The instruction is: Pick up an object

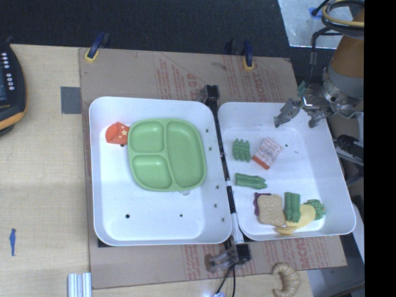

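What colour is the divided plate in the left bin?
Light green, clearest in the camera view: the divided plate sits in the left bin.

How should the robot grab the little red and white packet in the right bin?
Probably from straight above, pinching across the packet's narrow sides. It lies flat and tilted on the bin floor, with bare white space all round it, so nothing blocks the hand, which hangs open just up and to its right.

The end effector (301, 112) hangs over the right bin's (322, 166) far edge, fingers spread, nothing between them. Below it lie a red-and-white packet (268, 152), green bean pieces (241, 150) and a bread slice (270, 210). The left bin (111, 221) carries a green divided plate (167, 154).
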`<state>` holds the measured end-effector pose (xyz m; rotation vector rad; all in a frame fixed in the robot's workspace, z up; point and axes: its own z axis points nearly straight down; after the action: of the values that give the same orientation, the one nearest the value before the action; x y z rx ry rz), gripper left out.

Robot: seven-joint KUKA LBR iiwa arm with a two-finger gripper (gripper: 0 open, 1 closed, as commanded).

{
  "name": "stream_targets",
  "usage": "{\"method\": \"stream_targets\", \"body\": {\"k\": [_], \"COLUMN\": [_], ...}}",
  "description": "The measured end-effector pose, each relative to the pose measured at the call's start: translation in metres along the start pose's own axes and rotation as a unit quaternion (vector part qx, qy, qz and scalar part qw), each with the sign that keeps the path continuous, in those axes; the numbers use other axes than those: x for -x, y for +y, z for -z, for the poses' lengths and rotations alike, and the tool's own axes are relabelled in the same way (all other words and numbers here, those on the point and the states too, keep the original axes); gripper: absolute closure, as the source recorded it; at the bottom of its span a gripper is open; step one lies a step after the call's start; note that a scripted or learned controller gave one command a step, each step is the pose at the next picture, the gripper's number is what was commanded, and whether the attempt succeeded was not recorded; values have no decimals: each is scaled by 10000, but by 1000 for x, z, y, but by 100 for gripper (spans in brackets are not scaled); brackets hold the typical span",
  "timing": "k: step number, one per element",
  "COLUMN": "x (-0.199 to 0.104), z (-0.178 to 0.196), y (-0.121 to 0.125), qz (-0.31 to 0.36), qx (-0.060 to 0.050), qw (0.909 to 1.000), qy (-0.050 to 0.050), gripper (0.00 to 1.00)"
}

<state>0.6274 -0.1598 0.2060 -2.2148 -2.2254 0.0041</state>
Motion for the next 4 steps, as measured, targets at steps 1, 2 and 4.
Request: {"method": "stream_targets", "body": {"k": [1,2,4], "x": [-18,-26,-14], "z": [-101,-115,-113], "y": [-29,-3,-6], "qz": [-2,14,3], "qx": [-53,7,35], "qw": [10000,10000,10000], "qy": [13,-6,-11], "gripper": [0,0,0]}}
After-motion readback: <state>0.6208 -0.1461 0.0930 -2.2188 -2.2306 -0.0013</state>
